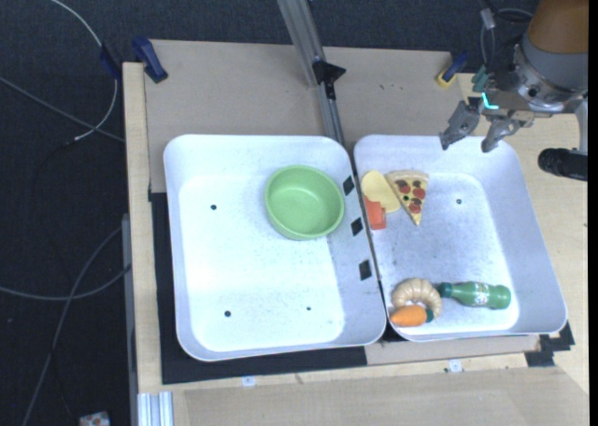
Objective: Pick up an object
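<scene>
My gripper (476,134) hangs over the far edge of the right bin (523,228), fingers spread apart with nothing between them. Below it in that bin lie a pizza slice (409,192), a yellow piece (377,189) with a small red-orange piece (376,215) at its near end, a croissant (416,292), an orange carrot-like piece (408,317) and a green bottle (476,295) on its side. A green bowl (304,201) sits in the left bin (215,265).
A metal pole (297,13) slants up from the bench between the bins. Blue clamps (148,60) hold the bench's far corners. Cables trail over the dark floor at left.
</scene>
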Robot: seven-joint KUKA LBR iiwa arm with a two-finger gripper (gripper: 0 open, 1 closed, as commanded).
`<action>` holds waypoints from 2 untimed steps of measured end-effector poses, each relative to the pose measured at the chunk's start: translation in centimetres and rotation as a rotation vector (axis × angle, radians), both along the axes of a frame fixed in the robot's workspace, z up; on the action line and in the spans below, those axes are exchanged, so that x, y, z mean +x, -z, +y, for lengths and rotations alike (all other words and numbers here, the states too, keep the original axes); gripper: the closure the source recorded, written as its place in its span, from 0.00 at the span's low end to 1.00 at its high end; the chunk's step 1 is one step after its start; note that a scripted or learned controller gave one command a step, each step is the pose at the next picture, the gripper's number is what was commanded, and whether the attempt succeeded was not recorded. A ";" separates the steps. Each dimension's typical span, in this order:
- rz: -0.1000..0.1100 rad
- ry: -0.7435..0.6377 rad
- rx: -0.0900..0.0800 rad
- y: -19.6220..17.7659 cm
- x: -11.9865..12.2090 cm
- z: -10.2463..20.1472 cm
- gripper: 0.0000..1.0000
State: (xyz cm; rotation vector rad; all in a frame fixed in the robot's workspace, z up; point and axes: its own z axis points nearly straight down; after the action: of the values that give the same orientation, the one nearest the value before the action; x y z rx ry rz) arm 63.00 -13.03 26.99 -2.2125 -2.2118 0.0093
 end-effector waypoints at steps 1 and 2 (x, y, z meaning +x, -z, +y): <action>-0.007 0.000 -0.001 -0.4 0.1 0.0 0.00; 0.002 0.001 -0.001 4.7 -0.9 -0.4 0.00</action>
State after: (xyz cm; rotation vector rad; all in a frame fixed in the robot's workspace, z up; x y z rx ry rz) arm 62.09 -13.38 22.28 -2.2134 -2.2102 0.0118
